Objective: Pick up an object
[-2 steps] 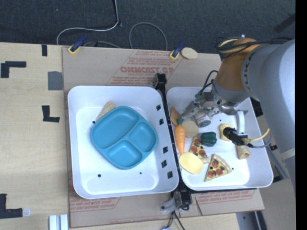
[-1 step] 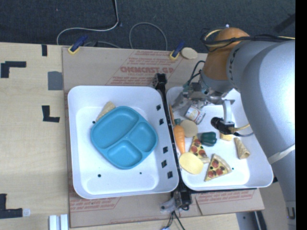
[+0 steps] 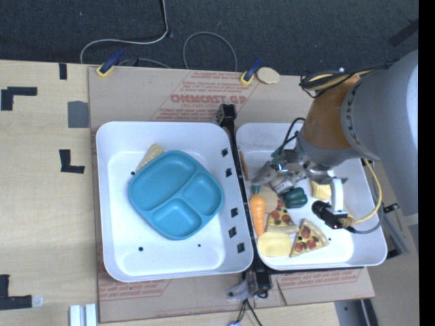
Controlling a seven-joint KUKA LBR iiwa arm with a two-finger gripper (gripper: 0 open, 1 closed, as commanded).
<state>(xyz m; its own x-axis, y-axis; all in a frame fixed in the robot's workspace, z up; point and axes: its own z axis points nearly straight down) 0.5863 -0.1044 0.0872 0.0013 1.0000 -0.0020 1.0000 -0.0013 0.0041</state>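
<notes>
Gripper [image 3: 277,176]: you see it low in the right bin [image 3: 360,253]; whether it grips anything, you cannot tell.
Objects: carrot [image 3: 257,212], pizza slices [image 3: 308,237], at its 6 o'clock.
Left bin [image 3: 112,182]: blue plate [image 3: 177,193].

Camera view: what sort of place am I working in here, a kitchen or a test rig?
Most likely a lab test bench, not a kitchen: two white bins sit on taped cardboard, cables trail over dark carpet, and the pizza slices and carrot look like toys.
</notes>
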